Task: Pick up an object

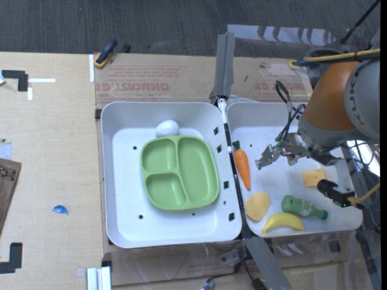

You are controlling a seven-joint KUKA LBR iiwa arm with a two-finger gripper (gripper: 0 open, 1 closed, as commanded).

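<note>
Right bin: carrot (242, 168) by divider, yellow chip (258, 205), banana (283, 223), green bottle (303, 208), cheese wedge (313, 178).

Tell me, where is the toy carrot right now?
In the camera view, the carrot lies in the right bin, along its left wall, with the yellow chip-like piece just below it and the gripper to its right.

We're in a robotics lab: two white bins (115, 180) sit on a cardboard-lined bench (157, 77), plastic toy food lies in the right one, a grey-and-orange arm (338, 95) hangs over it, and cables trail just right of the bins.
</note>
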